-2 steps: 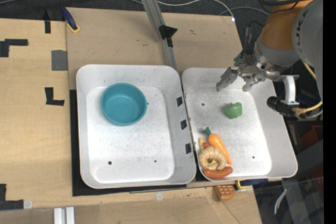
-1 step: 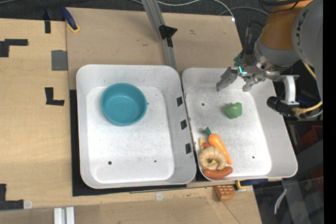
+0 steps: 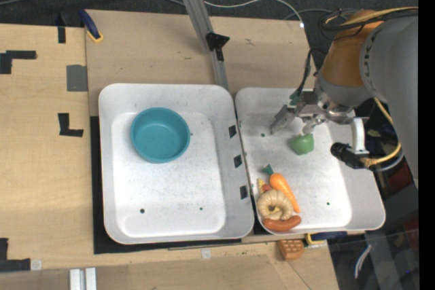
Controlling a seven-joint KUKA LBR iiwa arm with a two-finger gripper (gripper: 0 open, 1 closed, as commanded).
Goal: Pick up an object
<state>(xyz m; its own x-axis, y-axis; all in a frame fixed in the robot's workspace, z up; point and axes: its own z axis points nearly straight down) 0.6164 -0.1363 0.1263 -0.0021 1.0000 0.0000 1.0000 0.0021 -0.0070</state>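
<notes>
Fingers [image 3: 281, 121] of the hand [image 3: 297, 124] are spread wide apart over the right bin [image 3: 353, 204], one reaching left toward the bin's middle, the other pointing down just above a small green object [image 3: 302, 143]. Nothing sits between them; the hand holds nothing. The green object rests on the bin floor directly below the hand, in the upper half of that bin, touching or nearly touching the right finger; which one cannot be told. The grey arm [image 3: 394, 64] with its orange band [image 3: 343, 58] comes in from the right, above the bin's far corner.

Lower in the same bin, against its near-left corner, lie three more things close together: an orange carrot [image 3: 283, 188] with a green top, a pale curled ring-shaped piece [image 3: 273, 203] touching it, and a reddish sausage-like piece [image 3: 280, 222] under that at the rim.

The left bin [image 3: 122, 214] holds a teal bowl [image 3: 160, 134], upright, in its upper-left part, well apart from everything else. Both bins sit side by side on the tabletop [image 3: 41, 166].
</notes>
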